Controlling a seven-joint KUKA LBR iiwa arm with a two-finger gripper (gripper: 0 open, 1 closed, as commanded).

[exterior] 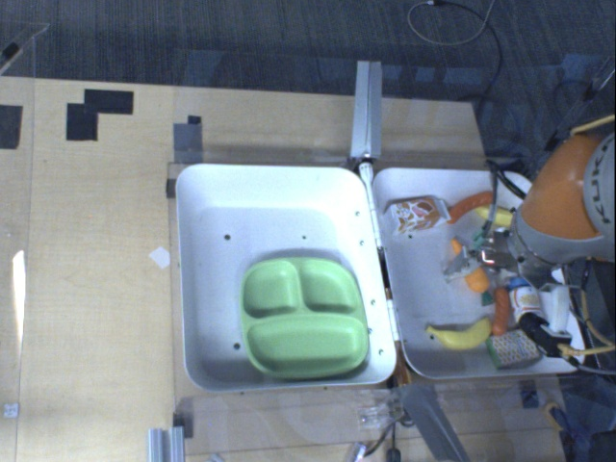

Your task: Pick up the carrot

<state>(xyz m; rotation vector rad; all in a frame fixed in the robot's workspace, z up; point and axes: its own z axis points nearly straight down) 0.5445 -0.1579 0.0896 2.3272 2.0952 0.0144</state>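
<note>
The carrot (500,308) lies near the right edge of the right bin (423,287), an orange stick running toward the bin's front, with a banana (460,335) just beside it on the left and a green-and-grey packet (512,350) at its front end. A small orange piece (477,280) sits just behind it. The gripper (478,254) hovers over that piece, behind the carrot; how far its jaws are parted I cannot tell, and nothing is seen between them. The likely fault from here: descending where it hangs, it would take the orange piece or nudge the banana, since things crowd this edge
</note>
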